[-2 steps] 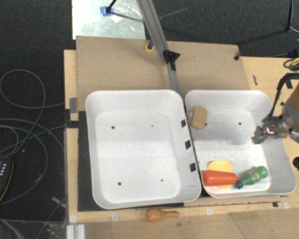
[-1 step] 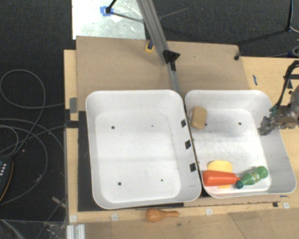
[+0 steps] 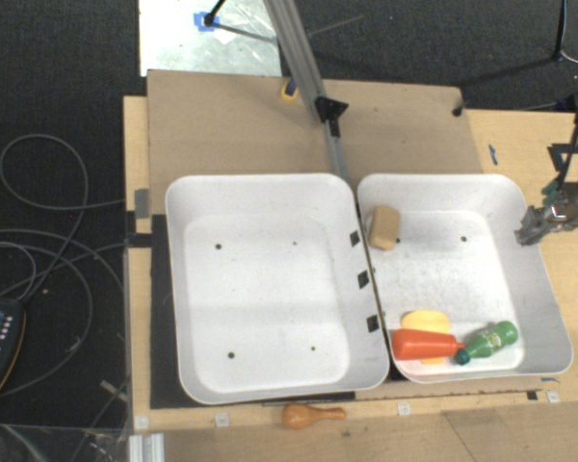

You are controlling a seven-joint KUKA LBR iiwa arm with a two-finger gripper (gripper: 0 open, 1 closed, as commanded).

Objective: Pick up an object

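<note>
Two shallow white plastic bins sit side by side on a brown tabletop (image 3: 231,123). The left bin (image 3: 188,287) shows only a few dark specks on its smooth floor. The right bin (image 3: 535,296) holds four objects: a tan, blocky sponge-like piece (image 3: 383,226) at 11 o'clock near the shared wall; at 6 o'clock a yellow rounded piece (image 3: 427,321) touching an orange carrot-shaped toy (image 3: 422,345), with a glossy green bottle (image 3: 487,341) lying tilted just beside them. Gripper (image 3: 532,231) hangs over the right bin's 3 o'clock rim, holding nothing visible; finger spread cannot be told. An orange-brown pear-shaped item (image 3: 311,414) lies on the tabletop at 6 o'clock below the left bin.
</note>
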